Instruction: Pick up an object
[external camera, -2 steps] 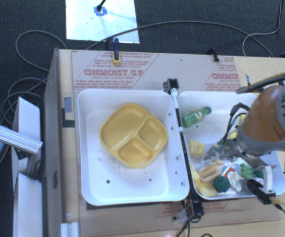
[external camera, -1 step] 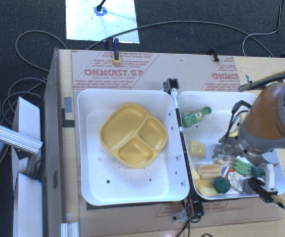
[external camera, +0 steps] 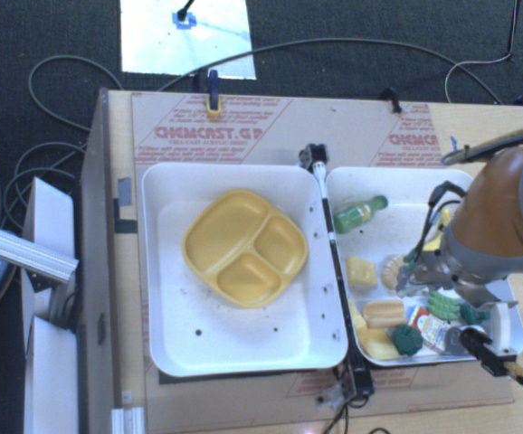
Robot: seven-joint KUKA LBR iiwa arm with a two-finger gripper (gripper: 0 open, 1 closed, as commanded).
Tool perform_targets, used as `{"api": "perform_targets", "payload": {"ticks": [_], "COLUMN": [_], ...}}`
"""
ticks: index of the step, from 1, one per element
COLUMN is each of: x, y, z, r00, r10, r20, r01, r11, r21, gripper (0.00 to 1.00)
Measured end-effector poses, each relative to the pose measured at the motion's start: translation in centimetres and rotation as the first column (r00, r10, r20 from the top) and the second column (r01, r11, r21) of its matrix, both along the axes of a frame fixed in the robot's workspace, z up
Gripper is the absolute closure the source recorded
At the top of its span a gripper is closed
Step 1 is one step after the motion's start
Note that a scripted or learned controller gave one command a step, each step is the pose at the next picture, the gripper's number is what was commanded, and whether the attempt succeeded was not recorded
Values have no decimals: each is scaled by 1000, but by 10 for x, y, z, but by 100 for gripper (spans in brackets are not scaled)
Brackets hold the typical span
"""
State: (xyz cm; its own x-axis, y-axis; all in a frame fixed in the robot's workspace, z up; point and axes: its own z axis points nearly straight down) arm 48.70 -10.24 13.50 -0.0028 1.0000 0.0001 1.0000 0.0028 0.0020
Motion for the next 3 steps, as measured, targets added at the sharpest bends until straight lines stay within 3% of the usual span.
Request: {"api": "perform_targets", "payload": {"ticks": [1,2,3], "x": [19,24,40], "y": [-12,28,64], "z": [6,50,49], "r00": [1000,1000,1000], "r10": [-1,1,1], "r20": [0,0,-1], "r01": [1,-1,-1], "r11": [1000,1000,1000], "r21": [-1,0,0], "gripper": [100,100,100]}}
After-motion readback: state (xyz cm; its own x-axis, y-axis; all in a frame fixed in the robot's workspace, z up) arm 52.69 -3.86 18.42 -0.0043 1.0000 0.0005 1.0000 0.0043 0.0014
